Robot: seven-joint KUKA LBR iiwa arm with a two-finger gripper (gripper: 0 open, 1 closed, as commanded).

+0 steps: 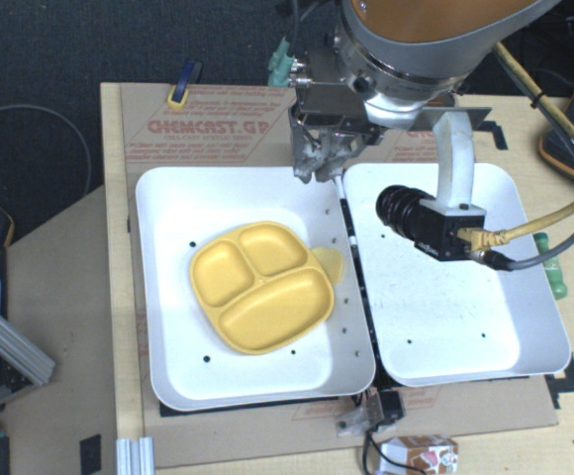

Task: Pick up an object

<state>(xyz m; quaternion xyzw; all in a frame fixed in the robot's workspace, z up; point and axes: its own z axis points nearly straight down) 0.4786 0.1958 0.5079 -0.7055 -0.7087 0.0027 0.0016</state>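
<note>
A yellow plate (260, 285) with three compartments lies in the left bin (168, 216), tilted slightly, taking up the bin's middle. A small pale yellow piece (330, 262) pokes out from under the plate's right edge. My gripper (317, 166) hangs over the back right corner of the left bin, near the divide between the two bins, well behind the plate and apart from it. Nothing shows held in it.
The right bin (465, 334) lies beside it. A black cylindrical device (421, 223) on a white bracket, with cables, hangs over its back half. A green item (554, 275) sits at the right rim. A blue and yellow clamp (181, 85) rests on the cardboard behind.
</note>
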